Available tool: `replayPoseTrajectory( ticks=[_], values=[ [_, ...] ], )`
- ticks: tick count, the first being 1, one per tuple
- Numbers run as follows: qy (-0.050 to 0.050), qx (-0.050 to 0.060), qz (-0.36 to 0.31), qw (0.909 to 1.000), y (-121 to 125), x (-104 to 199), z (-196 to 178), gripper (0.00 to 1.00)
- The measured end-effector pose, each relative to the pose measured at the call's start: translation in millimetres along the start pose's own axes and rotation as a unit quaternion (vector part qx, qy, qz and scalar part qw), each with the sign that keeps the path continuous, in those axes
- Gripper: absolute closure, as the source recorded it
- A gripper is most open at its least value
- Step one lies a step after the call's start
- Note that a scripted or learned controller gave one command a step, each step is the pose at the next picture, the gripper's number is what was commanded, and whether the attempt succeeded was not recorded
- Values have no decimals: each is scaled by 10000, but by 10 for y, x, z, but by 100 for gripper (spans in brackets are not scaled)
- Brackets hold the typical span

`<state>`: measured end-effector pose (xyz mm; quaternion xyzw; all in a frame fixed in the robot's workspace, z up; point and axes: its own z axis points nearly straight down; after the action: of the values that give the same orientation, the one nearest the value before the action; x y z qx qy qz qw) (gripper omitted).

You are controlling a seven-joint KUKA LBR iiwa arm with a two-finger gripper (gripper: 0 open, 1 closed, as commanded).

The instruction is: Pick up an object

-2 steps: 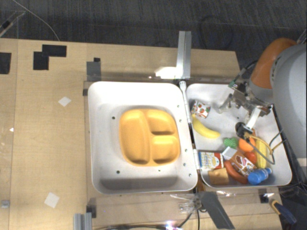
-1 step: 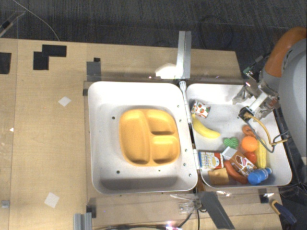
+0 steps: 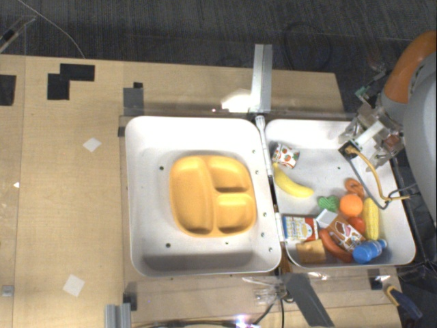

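Your gripper (image 3: 367, 134) hung over the far right corner of the right bin (image 3: 307, 130), apart from the toys; you could not tell whether it was spread or pressed together. A banana (image 3: 293, 185) and a small printed carton (image 3: 285, 157) lay by the bin's left wall, where a closing grip might have scraped the side. At the near right, an orange ball (image 3: 351, 205), a corn cob (image 3: 371, 219) and a blue plastic toy (image 3: 369, 251) crowded together; a descent there risked nudging neighbours or pinching two at once.
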<state>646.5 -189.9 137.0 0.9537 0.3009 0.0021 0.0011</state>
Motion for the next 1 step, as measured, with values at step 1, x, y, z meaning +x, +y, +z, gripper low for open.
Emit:
replayPoseTrajectory(
  ticks=[1],
  values=[
    [-3, 4, 1998, 9798, 37, 30, 21, 0]
  ],
)
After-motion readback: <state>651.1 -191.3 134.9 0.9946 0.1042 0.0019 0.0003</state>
